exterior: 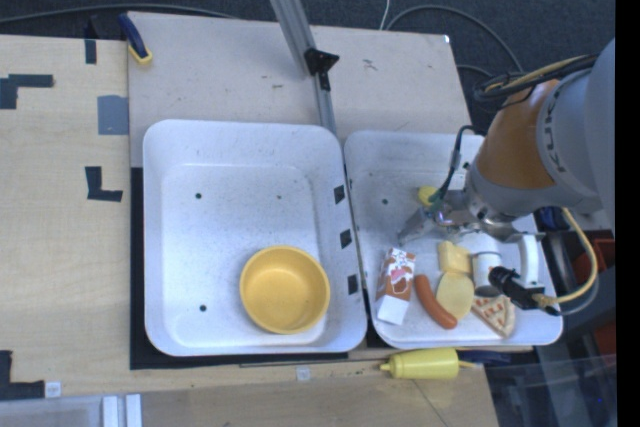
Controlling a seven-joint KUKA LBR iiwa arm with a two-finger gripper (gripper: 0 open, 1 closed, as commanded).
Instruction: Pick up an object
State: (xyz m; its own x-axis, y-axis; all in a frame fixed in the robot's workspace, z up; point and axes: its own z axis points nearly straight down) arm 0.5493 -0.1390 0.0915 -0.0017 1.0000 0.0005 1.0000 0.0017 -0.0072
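You can see the gripper [432,215] low in the right bin [375,160], its grey fingers [412,227] reaching toward the left, but the wrist crowds the view there and you cannot tell whether the jaws are open or closed. A small yellow object [429,196] sits right at the gripper; whether it is between the fingers is not clear. Behind it, the grey arm [590,135] with its orange band [515,145] comes in from the right.

Just below the gripper lie the other items in the right bin: a pale yellow piece [453,258], a rounder yellow piece [455,295] under it, a red sausage [435,302], a small carton [397,277] and a pizza slice [495,315].

The left bin [200,155] holds a yellow bowl [285,290], upright near its front right corner. A yellow mustard bottle [425,365] lies on the bench [60,215], just in front of the right bin.
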